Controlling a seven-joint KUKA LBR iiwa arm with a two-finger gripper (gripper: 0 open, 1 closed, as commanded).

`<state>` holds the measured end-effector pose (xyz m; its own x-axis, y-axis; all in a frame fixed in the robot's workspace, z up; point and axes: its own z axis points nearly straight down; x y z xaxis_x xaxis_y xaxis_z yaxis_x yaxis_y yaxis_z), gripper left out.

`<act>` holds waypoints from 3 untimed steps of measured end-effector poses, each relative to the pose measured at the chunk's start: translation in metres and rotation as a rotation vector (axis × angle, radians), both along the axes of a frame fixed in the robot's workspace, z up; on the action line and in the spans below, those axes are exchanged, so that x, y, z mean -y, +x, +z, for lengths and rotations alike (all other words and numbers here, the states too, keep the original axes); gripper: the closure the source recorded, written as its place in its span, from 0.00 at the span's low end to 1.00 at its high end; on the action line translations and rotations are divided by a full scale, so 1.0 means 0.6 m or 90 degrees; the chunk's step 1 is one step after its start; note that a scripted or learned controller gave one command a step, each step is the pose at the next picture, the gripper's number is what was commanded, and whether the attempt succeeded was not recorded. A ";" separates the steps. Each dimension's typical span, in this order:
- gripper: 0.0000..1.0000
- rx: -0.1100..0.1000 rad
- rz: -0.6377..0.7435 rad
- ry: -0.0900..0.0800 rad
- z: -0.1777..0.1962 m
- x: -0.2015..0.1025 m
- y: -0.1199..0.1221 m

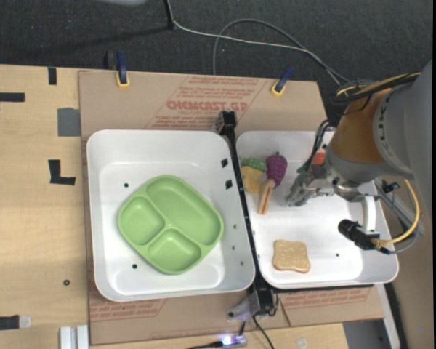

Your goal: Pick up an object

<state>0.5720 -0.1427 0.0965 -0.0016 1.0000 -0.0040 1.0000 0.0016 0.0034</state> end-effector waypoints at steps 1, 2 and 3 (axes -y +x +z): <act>1.00 -0.001 0.000 0.002 0.072 -0.001 0.010; 1.00 0.000 0.000 0.002 0.146 0.000 0.001; 1.00 0.001 0.000 0.002 0.253 0.000 0.003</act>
